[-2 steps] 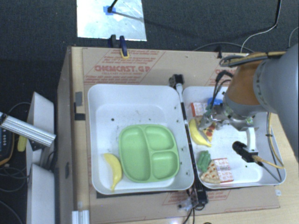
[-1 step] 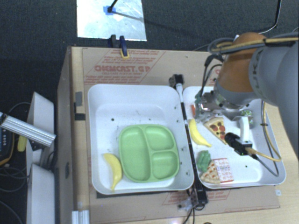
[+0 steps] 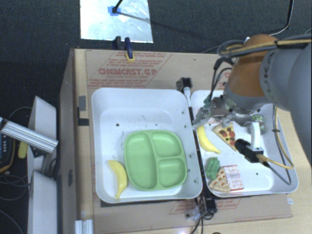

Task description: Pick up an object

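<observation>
Smooth, glossy plastic is seen in the green compartment plate and the two white bins; the brown printed tabletop looks like matt cardboard.

Foil sheet, perhaps, beyond bench

Bench bears left bin; right bin beside it.

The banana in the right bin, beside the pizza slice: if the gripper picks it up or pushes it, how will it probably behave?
The banana looks like a smooth, glossy toy, so it is probably stiff and light, and may slip between fingers. Its curved, narrow shape suggests it would pivot or slide rather than roll when pushed. It lies close to the bin wall and the pizza slice, so a push may jam it.
</observation>
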{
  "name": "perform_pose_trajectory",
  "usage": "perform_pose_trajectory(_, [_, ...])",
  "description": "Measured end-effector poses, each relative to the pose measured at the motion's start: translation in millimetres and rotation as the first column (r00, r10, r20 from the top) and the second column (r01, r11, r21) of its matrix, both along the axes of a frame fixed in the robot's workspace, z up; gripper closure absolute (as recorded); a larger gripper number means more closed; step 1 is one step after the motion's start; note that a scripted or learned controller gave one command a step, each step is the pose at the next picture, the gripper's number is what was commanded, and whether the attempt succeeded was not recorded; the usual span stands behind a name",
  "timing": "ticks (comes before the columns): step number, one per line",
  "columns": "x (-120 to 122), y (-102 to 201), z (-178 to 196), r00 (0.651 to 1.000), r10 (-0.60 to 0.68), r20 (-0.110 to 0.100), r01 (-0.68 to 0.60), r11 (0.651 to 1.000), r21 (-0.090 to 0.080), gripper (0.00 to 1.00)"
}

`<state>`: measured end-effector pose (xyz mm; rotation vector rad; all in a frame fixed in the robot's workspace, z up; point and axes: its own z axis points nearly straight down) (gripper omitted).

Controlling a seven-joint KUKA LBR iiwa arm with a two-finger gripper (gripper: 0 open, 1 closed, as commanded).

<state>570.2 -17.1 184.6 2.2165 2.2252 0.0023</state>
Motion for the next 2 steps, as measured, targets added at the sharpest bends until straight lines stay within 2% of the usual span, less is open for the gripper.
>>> perform_pose_trajectory(1, [41, -69, -51, 1.0, -0.002, -0.001, 0.002, 1.0, -0.002, 0.0])
perform_pose_trajectory(2, [-1, -126, -101, 1.0, -0.003, -0.002, 0.003, 1.0, -0.002, 0.0])
